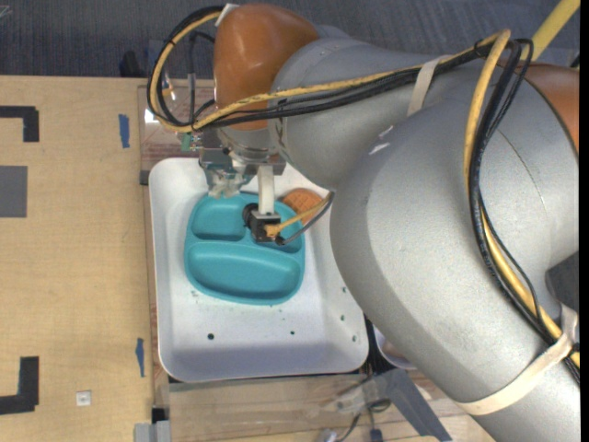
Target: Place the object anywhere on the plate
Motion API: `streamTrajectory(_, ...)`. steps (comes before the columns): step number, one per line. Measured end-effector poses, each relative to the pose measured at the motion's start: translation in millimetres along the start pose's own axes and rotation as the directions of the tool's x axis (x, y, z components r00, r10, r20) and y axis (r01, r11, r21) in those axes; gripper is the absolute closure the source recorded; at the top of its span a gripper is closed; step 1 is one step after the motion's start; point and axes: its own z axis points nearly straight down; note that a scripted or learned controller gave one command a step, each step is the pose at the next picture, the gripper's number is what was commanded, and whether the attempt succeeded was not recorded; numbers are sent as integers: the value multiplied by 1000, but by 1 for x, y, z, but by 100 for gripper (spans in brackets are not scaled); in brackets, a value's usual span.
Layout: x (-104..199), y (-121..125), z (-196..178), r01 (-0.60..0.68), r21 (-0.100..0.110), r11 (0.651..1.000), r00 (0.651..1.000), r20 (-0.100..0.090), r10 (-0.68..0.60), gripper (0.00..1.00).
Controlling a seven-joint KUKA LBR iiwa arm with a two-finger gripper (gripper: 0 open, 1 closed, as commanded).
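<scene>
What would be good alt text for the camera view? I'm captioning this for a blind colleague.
A large grey robot arm reaches in from the right, its gripper low over a teal divided plate lying in a shallow white bin. A small orange-brown object sits at the plate's far right edge, partly hidden by the arm. The bin rests on a light wooden bench.

no readable text, label, brand, number or sign appears on anything in the camera view.

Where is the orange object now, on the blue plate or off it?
Off it, it seems. The orange object lies in the white bin by the plate edge, partly hidden by the arm.
</scene>
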Motion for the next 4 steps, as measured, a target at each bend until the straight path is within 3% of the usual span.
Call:
streamTrajectory(1,0,-42,-115,0,-7,1000,1000,-3,0,100)
streamTrajectory(2,-1,-60,12,-2,8,1000,1000,3,2,100)
streamTrajectory(3,-1,-37,-85,-2,-6,1000,1000,-2,2,100)
streamTrajectory(4,-4,-3,12,-3,14,1000,1000,7,3,100)
